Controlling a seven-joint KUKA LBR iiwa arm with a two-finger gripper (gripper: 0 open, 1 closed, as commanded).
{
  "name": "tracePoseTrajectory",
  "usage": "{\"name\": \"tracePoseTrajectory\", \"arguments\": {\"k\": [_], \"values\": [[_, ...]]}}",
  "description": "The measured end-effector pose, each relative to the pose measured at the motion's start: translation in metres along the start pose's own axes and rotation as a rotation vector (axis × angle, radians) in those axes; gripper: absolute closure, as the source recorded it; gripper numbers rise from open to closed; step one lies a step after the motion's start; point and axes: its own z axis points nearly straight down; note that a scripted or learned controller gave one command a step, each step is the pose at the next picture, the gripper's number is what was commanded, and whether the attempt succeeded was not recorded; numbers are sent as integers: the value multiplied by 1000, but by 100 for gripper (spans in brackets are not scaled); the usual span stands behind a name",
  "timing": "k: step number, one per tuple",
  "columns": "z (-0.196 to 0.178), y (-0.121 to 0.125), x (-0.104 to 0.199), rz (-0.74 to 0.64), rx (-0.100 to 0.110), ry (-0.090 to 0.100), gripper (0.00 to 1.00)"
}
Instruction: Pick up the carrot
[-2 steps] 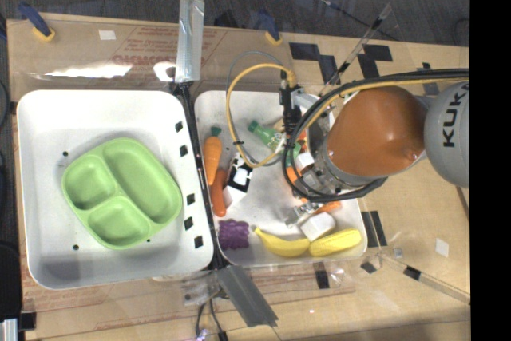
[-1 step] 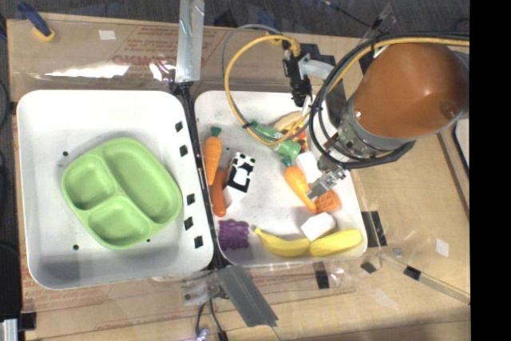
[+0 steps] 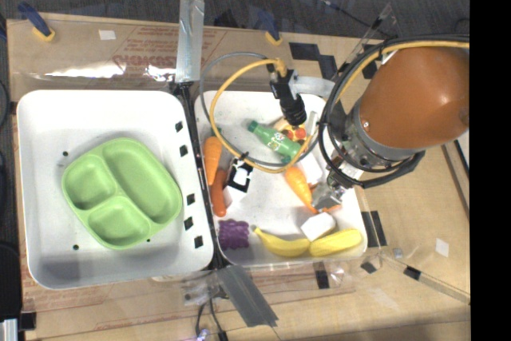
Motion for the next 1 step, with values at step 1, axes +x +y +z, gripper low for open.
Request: {"name": "tracePoseTrajectory", "arguments": {"k": [1], "values": [[130,-22,-13,-210,-5,-13,100]]}}
